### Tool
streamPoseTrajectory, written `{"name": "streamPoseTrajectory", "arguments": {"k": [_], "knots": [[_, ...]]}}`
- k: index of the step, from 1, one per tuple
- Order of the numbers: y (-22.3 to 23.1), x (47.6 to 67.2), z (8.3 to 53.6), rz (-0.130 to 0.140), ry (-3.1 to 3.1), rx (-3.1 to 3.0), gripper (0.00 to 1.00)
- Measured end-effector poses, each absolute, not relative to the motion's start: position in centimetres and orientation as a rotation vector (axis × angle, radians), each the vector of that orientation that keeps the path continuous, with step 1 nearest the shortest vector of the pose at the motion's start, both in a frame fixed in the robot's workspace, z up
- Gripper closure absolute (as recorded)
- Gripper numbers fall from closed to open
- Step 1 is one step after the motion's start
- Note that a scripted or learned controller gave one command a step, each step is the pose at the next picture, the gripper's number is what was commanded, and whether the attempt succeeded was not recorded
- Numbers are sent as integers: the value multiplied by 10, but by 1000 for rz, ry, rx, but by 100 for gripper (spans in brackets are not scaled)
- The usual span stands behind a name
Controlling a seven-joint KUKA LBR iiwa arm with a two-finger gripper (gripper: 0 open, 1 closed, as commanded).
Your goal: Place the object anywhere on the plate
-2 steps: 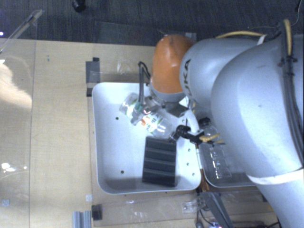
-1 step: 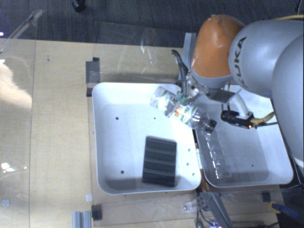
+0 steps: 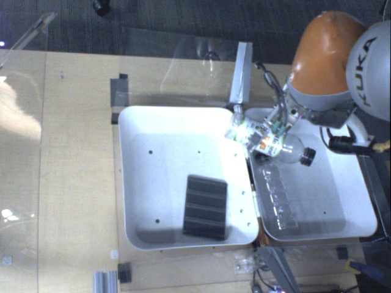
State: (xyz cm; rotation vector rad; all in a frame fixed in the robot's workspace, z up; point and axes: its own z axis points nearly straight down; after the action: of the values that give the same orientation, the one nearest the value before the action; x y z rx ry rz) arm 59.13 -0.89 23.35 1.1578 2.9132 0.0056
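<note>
The arm reaches in from the right, its gripper low over the inner rim of the right bin, close to the seam with the left bin. A clear plastic bottle with a dark cap and a coloured label lies tilted right at the gripper; whether the fingers are closed on it or merely touching it I cannot tell. A black ribbed plate rests in the left bin's lower part, well apart from the bottle
</note>
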Motion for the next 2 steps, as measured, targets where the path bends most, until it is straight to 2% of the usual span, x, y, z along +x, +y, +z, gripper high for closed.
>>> {"name": "streamPoseTrajectory", "arguments": {"k": [1,2], "knots": [[73,607,185,6,3015,869,100],[61,618,186,7,3015,864,100]]}}
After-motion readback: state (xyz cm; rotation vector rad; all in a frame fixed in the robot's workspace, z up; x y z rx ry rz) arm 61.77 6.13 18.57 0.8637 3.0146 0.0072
